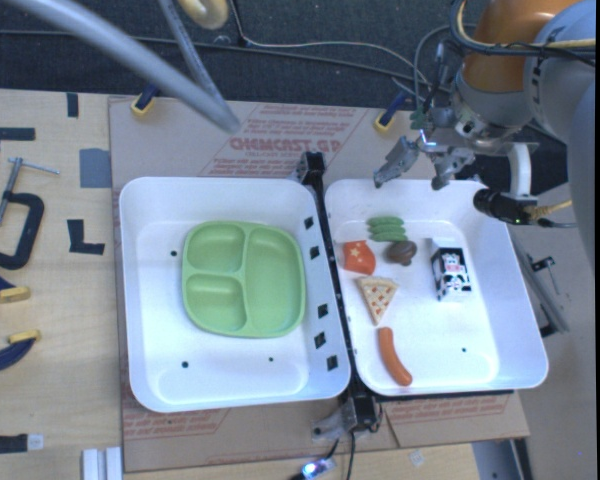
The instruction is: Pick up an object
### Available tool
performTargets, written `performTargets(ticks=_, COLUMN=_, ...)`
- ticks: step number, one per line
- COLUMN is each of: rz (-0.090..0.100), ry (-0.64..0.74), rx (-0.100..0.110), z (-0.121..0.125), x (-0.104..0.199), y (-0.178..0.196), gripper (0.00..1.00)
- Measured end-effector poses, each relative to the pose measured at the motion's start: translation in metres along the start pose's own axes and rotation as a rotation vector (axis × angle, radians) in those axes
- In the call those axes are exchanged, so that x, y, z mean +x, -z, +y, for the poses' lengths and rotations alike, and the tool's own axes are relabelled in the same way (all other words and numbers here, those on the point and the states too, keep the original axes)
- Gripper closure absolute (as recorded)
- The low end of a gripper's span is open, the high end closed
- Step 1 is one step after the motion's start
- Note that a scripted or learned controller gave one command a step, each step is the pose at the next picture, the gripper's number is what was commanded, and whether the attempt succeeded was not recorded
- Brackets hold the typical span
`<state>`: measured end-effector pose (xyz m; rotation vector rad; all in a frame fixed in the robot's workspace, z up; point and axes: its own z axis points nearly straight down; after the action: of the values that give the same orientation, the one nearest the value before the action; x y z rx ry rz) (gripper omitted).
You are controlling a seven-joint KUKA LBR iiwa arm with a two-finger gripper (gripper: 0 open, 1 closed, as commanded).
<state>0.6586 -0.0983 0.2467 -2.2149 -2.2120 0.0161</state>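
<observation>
- Hovering over the right bin's (500,268) far rim, the gripper (417,169) is showing its fingers apart and holding nothing.
- Lying well below it are the green pod (386,228), brown lump (401,253), pizza slice (377,296) and sausage (394,356).
- Crowding among the pod, lump and red piece (357,257) is risking a glancing, failed grasp.

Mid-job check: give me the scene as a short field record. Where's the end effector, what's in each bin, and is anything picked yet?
end effector: above the far edge of the right bin, fingers spread, nothing between them
right bin: green pea pod, brown piece, red-orange piece, pizza slice, sausage, black-and-white cow-print carton
left bin: green divided plate
picked: nothing yet
nearest item to end effector: green pea pod
</observation>
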Motion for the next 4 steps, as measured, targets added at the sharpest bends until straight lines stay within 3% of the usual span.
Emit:
performTargets(ticks=1, rz=-0.001, ry=0.003, rx=-0.014, z=0.002, x=0.000, y=0.009, gripper=0.00)
performTargets(ticks=3, rz=-0.002, ry=0.003, rx=-0.010, z=0.002, x=-0.009, y=-0.103, gripper=0.00)
performTargets(ticks=4, rz=-0.007, ry=0.003, rx=-0.018, z=0.003, x=-0.010, y=-0.153, gripper=0.00)
